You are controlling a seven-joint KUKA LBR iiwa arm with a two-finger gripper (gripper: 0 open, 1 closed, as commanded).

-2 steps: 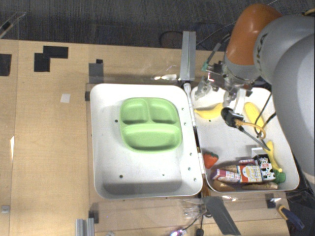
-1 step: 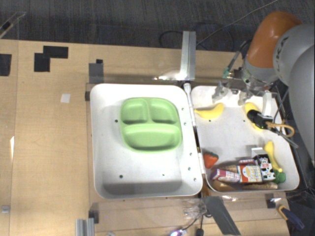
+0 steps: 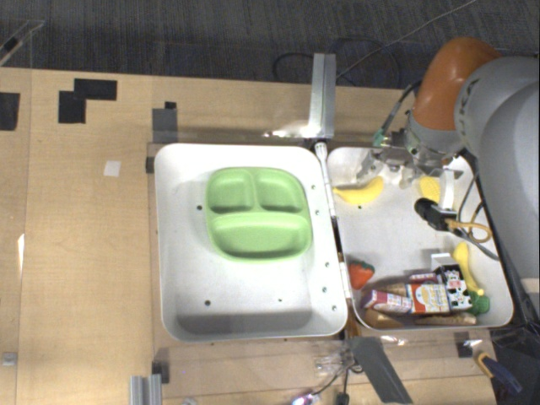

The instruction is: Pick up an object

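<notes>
A curved yellow plastic banana is seen lying in the right shallow white bin, near its far-left corner. The hand is positioned just above and beside it; whether it is wide or narrow cannot be told. A green 3-compartment plastic tray is seen in the left white bin on the desk.

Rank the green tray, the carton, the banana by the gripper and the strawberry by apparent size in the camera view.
1. green divided tray
2. carton
3. banana, partly overlapped by the gripper
4. strawberry
</notes>
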